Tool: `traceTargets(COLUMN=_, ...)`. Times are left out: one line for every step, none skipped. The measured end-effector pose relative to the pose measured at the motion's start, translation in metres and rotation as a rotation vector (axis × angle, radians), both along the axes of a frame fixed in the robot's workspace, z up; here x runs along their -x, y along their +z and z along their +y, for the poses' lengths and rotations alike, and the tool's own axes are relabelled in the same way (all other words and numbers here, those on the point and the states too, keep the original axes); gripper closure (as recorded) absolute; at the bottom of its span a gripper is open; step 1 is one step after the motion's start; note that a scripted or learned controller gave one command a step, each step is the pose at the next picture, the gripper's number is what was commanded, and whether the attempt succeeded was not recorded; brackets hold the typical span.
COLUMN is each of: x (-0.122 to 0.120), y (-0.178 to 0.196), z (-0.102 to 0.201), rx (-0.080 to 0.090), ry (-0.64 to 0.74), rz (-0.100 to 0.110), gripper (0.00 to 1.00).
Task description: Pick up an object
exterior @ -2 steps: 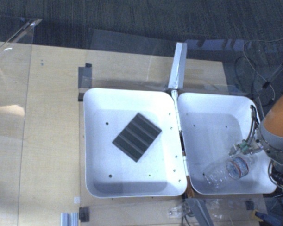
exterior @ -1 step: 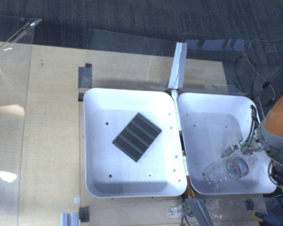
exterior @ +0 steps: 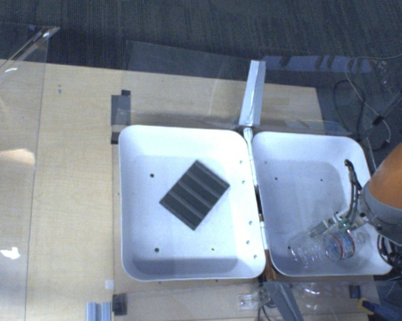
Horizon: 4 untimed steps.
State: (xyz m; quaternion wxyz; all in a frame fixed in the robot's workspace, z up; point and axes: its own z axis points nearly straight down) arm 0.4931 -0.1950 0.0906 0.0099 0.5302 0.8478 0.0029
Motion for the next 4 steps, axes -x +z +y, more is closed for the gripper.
traceTargets(x=0.0, y=0.0, z=0.0, rx=0.0, ry=0.0, rz=0.0, gripper=0.0)
traceTargets(x=0.0, y=0.0, z=0.0, rx=0.0, ry=0.0, rz=0.0, gripper=0.0)
traceTargets(x=0.0, y=0.0, z=0.0, rx=0.0, ry=0.0, rz=0.0, gripper=0.0)
traceTargets(x=-0.002, y=0.012, z=0.001, rx=-0.002, ry=0.001, rz=-0.005, gripper=1.0)
